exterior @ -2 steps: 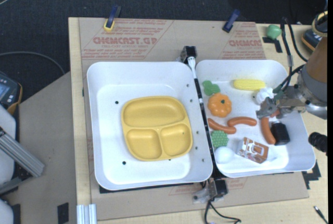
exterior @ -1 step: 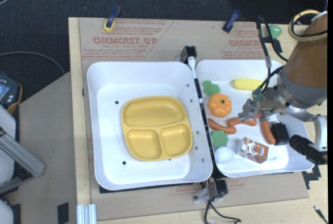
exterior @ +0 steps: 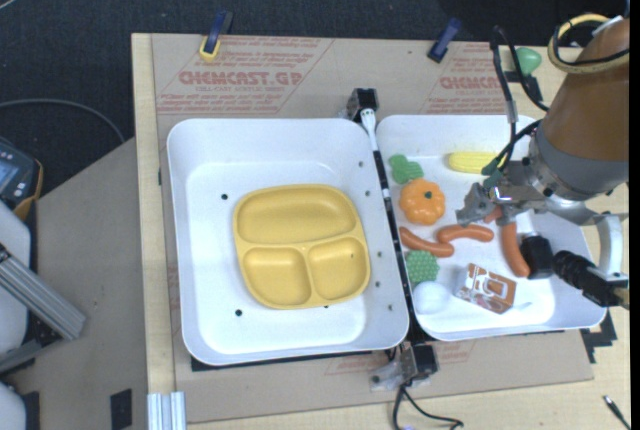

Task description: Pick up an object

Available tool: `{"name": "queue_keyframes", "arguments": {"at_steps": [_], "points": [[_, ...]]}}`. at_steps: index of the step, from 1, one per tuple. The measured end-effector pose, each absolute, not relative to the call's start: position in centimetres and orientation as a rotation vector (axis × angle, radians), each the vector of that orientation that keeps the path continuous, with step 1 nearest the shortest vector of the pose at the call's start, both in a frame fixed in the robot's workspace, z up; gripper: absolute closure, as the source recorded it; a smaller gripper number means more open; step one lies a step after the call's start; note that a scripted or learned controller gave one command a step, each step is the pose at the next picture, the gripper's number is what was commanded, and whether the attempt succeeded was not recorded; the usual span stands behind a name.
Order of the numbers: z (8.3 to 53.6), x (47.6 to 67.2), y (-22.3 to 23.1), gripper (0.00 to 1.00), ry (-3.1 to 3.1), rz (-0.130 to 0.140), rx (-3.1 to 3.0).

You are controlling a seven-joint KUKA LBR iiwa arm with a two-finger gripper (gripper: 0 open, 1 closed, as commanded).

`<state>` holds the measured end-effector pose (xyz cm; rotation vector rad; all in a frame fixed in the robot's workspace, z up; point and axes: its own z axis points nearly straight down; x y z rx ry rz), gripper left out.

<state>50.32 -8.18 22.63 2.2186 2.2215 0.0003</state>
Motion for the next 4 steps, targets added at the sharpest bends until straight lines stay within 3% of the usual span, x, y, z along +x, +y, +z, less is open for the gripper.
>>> {"name": "queue_keyframes", "arguments": {"at_steps": [3,4], "points": [[22.0,49.2,-9.1,1.00,2.223,-0.003,2.225],[21.9,50.1,-7.8,1.00,2.223,0.001,2.219]]}}
